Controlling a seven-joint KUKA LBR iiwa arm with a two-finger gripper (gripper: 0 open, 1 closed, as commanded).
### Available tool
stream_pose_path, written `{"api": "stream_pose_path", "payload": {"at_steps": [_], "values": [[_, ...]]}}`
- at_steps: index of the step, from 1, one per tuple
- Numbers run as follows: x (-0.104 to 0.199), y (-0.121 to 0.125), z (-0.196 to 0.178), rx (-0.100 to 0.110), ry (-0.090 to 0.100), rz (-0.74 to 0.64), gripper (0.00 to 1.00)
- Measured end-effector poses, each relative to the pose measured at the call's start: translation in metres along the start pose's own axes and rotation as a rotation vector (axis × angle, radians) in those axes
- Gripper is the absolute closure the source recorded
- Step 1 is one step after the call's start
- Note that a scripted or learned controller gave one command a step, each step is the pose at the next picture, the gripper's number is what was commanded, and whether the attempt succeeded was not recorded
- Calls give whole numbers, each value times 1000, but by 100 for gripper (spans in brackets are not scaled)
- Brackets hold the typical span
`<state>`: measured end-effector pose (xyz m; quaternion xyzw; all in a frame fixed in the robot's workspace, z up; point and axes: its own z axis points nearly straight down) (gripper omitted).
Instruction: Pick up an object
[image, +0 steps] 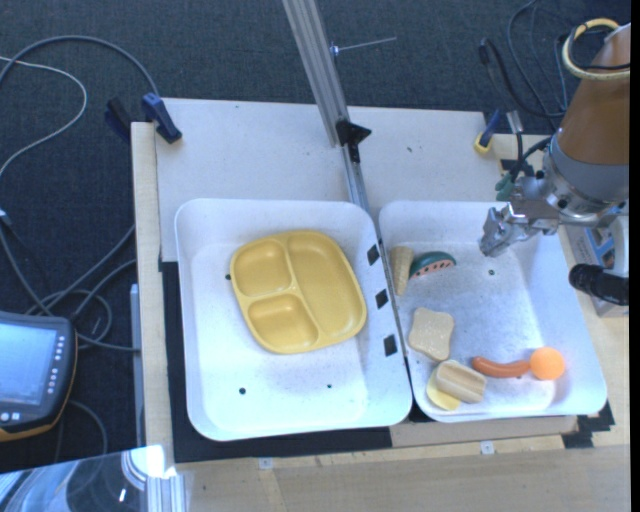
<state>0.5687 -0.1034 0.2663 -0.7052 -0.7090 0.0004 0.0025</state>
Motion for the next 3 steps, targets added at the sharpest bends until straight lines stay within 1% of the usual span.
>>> {"api": "stream_pose_path", "payload": {"at_steps": [1, 2, 3], "values": [[54, -14, -3, -1, 1, -2, 100], [106, -41, 14, 2, 0, -1, 100], [150, -52, 25, 1, 0, 0, 100]]}}
